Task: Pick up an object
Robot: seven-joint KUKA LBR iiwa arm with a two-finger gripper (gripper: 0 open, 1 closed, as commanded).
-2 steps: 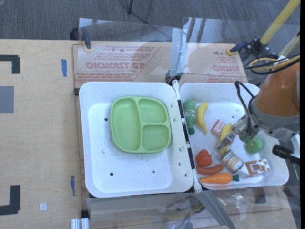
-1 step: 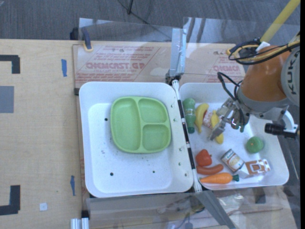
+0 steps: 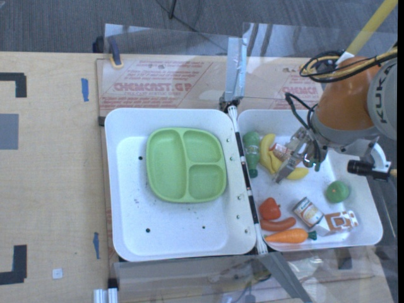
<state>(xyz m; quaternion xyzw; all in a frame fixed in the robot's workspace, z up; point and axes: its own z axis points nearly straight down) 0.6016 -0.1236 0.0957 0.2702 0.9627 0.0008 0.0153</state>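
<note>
My gripper (image 3: 297, 168) hangs over the upper middle of the right bin (image 3: 372, 232), open, with nothing between its fingers. One finger (image 3: 283, 170) lies across the yellow banana (image 3: 270, 156). A green bottle (image 3: 252, 148) lies just left of the banana against the bin's left wall. Lower in the same bin are a red pepper (image 3: 270, 206), a red sausage (image 3: 278, 224) and an orange carrot (image 3: 289, 237). A small can (image 3: 307, 212), a juice carton (image 3: 341, 221) and a green apple (image 3: 338, 191) lie to the right of them.
The left bin (image 3: 126, 188) holds a light green divided plate (image 3: 186, 165). A ridge (image 3: 243, 182) separates the two bins. The grey and orange arm (image 3: 347, 106) reaches in from the upper right, trailing yellow and black cables.
</note>
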